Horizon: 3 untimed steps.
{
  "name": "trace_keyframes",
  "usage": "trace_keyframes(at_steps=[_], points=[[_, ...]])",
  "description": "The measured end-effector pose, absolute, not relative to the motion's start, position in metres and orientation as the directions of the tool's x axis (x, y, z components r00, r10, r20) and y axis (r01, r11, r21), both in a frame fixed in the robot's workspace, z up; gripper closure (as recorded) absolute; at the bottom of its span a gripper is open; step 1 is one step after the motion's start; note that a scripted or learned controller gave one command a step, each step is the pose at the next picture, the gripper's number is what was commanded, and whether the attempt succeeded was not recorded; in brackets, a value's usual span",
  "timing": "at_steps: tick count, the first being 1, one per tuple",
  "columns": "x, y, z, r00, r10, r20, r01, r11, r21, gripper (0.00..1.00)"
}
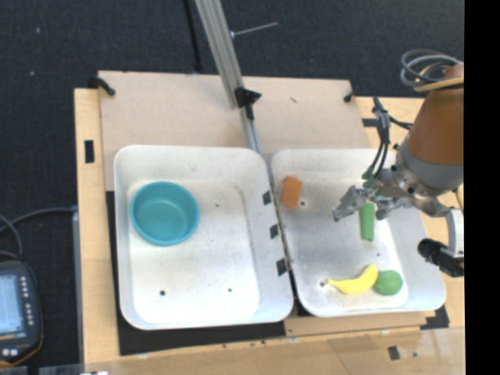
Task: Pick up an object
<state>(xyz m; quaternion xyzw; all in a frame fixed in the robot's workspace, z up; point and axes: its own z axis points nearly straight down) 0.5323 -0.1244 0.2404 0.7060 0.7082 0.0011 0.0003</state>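
Now | end effector (pixel 367 203) over right bin (pixel 312 287) | green stick (pixel 366 223) seemingly between fingers, hanging down

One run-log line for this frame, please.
end effector: over right bin | green cylinder: at end effector | banana, green ball, orange block: right bin | teal bowl: left bin

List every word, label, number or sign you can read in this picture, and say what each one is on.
No text can be read.
The handheld screen device at the left edge has a lit display, too small and blurred to read.
The teal bowl, orange block, green cylinder, banana, green ball and white bins carry no visible markings.
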Motion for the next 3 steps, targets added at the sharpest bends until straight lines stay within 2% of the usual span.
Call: trace_keyframes(at_steps=[1, 3], points=[[0.532, -0.124, 0.240, -0.002, 1.000, 0.001, 1.000, 0.002, 0.003, 0.00], [0.540, -0.122, 0.120, 0.002, 1.000, -0.002, 1.000, -0.002, -0.004, 0.00]])
